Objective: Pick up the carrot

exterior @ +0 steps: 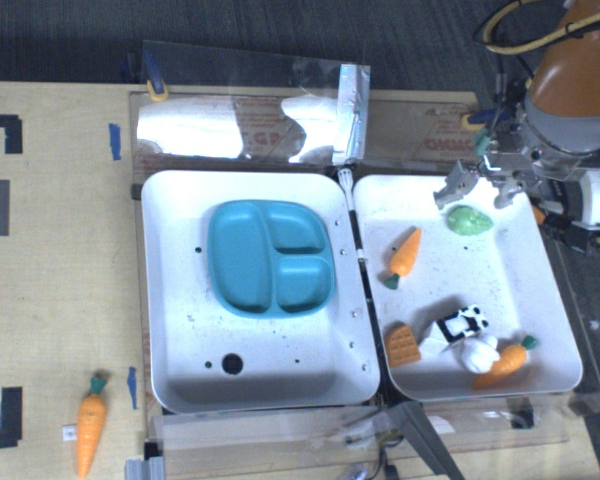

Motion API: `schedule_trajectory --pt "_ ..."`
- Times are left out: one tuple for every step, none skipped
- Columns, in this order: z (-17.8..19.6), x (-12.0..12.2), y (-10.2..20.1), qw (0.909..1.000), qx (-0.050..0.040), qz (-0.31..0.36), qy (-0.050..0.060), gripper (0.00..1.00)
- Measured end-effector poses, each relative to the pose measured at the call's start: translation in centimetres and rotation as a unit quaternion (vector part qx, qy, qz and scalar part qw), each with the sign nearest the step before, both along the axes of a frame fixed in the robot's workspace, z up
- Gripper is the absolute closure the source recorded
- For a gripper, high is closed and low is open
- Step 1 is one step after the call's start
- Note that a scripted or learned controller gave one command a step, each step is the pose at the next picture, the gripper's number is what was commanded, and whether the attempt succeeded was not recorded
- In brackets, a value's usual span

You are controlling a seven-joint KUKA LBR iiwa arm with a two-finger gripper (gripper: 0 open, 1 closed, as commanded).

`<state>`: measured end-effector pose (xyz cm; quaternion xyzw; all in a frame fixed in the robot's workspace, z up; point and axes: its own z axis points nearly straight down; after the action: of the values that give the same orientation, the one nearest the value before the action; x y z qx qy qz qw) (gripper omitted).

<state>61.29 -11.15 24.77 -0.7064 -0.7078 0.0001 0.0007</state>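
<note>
Though it lies loose on the floor of the right bin (552, 268) by the left wall, the carrot (405, 253) looks like a light, smooth plastic toy, likely stiff and a bit slippery; the thick orange middle seems the best hold. Far right of it, the gripper (477, 187) hovers above a green piece (469, 220), fingers apart and gripping nothing. No readable writing shows anywhere

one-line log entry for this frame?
pincer open, above green item, right bin | carrot loose, right bin | not grasped
</note>
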Motion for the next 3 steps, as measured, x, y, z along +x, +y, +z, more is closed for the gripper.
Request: schedule_trajectory --pt "-9.3 -0.9 2.0 0.9991 -0.0002 -0.041 0.003 0.00" --pt "-16.1 -1.9 2.0 0.9978 -0.0003 0.067 -0.003 0.00" --pt "-14.8 -1.7 1.9 0.9979 -0.0013 0.065 -0.007 1.00"
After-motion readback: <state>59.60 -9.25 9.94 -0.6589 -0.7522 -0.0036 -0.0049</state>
